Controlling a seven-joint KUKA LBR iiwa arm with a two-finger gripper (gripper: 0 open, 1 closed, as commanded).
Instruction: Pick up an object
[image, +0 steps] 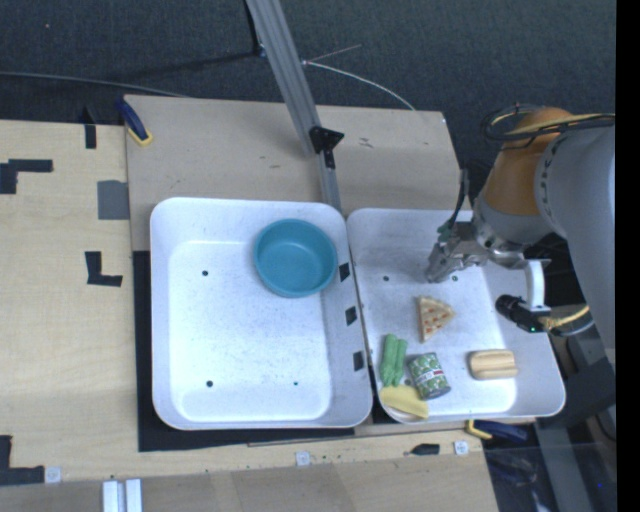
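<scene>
The end effector (441, 266) hangs low over the far part of the right bin (400, 235); whether it is open or closed cannot be told, and nothing shows in its grip. Just on its near side lies a pizza slice (434, 318). Toward the bin's near edge sit a wooden block (491, 364), a green can (429, 375), green stalks (392, 358) and a yellow piece (403, 403). A blue bowl (295, 257) rests in the left bin's (190, 330) far right corner.

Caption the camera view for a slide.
KUKA arm's tool hovers above the pizza slice in the right bin; blue bowl sits in the left bin.
</scene>
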